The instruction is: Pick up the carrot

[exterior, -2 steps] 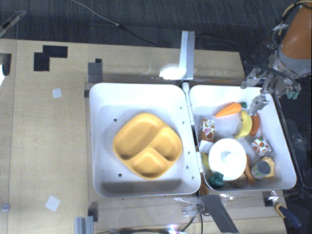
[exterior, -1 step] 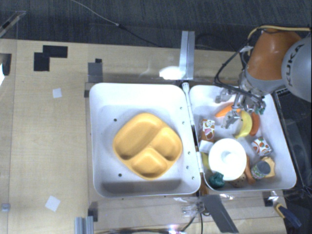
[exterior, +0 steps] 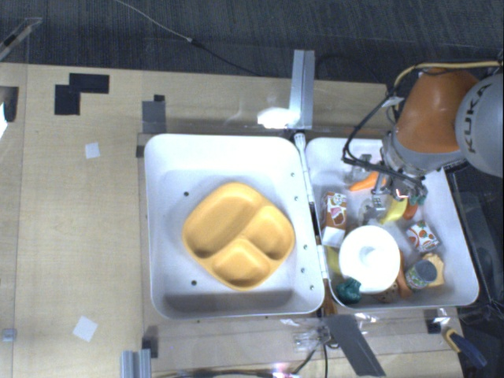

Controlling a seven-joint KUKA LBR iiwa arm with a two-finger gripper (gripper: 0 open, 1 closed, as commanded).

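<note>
Two white bins side by side on bench. Left bin holds a yellow divided plate, three compartments, lying about mid-bin, slightly tilted in view.

Right bin crowded. Arm enters from right, orange band uppermost, wrist down over upper half of bin. Gripper low among the objects. Claw state: cannot tell; tip region a blur of metal and cable against clutter.

Carrot: orange sliver in upper part of right bin, just left of gripper, touching or nearly so. Only a short length visible; remainder hidden under wrist and cabling. Contact with gripper not resolvable.

Other contents: white round lid-like disc at centre-bottom, covering things beneath. Small patterned carton near left wall. Second patterned item to right of disc. Dark green object at lower left corner, partly under disc. Grey-topped item lower right, identity unclear. Yellow piece beside gripper, mostly occluded.
</note>
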